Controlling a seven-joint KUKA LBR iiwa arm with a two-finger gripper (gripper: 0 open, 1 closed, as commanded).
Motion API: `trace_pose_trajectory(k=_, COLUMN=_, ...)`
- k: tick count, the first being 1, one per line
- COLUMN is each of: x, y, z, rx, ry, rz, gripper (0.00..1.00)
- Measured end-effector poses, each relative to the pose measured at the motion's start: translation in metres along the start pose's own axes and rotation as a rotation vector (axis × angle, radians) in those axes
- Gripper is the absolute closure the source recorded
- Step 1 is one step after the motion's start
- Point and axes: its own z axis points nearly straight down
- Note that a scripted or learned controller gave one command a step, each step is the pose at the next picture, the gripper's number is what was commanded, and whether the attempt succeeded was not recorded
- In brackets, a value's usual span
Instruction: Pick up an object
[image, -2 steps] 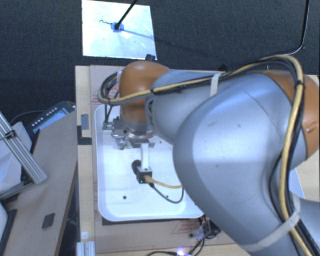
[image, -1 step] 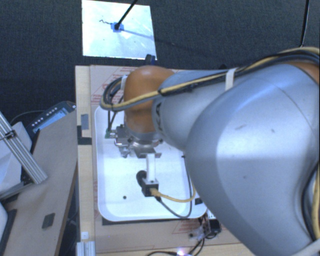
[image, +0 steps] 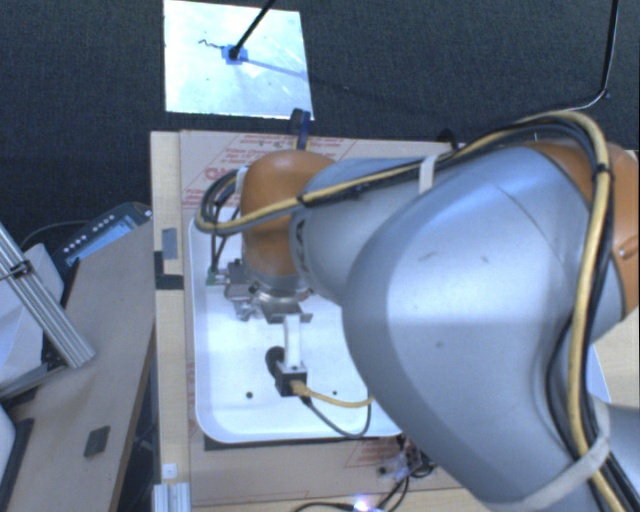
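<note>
My gripper (image: 262, 300) hangs low over the left white bin (image: 222, 405), under the orange band of the wrist. The big grey arm comes in from the right and covers most of the bins. On the bare strip of bin floor that shows at the lower left, I see no loose object, only a couple of tiny dark specks. Anything beneath the gripper or the arm is hidden.
The bin rests on a cardboard sheet (image: 200, 165) with red print. A shiny silver panel (image: 235, 60) lies beyond it at the top. To the left, a wooden bench holds an aluminium rail (image: 45, 310) and a grey device (image: 100, 232).
</note>
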Motion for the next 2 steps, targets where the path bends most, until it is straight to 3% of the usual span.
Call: trace_pose_trajectory(k=2, x=-0.0001, y=-0.0017, z=-0.0021, rx=0.0, ry=0.001, rz=0.001, gripper=1.0)
